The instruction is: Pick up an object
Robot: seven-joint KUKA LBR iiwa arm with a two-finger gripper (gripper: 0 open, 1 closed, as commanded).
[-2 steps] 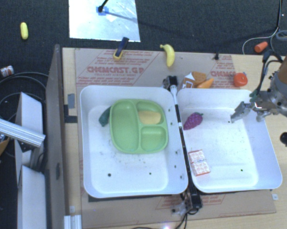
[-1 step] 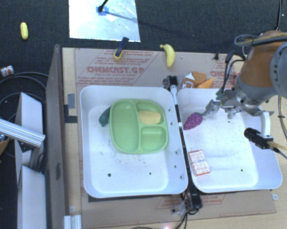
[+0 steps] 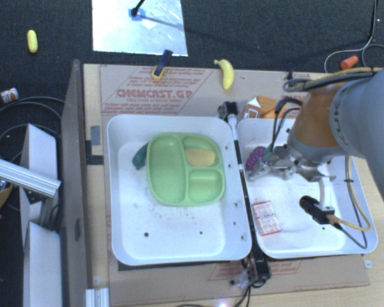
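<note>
Right bin (image 3: 354, 235) — gripper (image 3: 255, 167) half-hidden

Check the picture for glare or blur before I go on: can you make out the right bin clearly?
Camera view: the foil sheet behind the bench glares brightly; the white bins are lit evenly with soft shadows; the arm at the right looks soft and blurred, covering part of the right bin; the purple object and the packet show, but small and lacking detail.

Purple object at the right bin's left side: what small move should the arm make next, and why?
Probably a short push left and down. The end effector sits just right of the small purple rounded object in the white right bin, seemingly not around it yet; whether its fingers are open cannot be told.
</note>
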